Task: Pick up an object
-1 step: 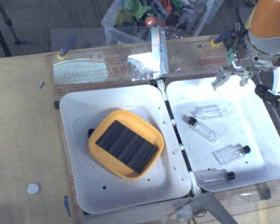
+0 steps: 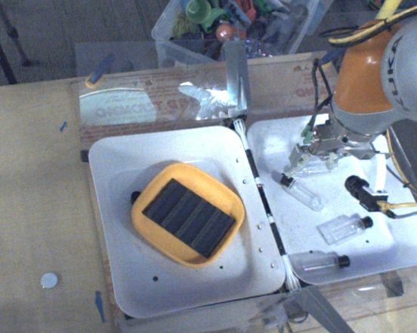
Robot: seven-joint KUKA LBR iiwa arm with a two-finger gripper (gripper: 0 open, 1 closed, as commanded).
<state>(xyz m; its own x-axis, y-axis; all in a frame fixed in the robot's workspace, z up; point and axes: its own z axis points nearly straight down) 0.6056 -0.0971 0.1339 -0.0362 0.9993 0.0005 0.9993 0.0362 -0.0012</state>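
My gripper (image 2: 308, 158) hovers over right bin (image 2: 410, 249); can't tell finger state. Shld centre on clear vial (image 2: 301, 190), drop straight, then close.

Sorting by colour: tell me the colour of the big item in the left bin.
Yellow-orange with a dark ribbed panel, seen in the camera view.

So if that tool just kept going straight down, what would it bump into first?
Probably the clear vial lying in the right bin; the tool hangs roughly over its upper end. Depth is hard to judge, so it might meet the bare bin floor beside it.
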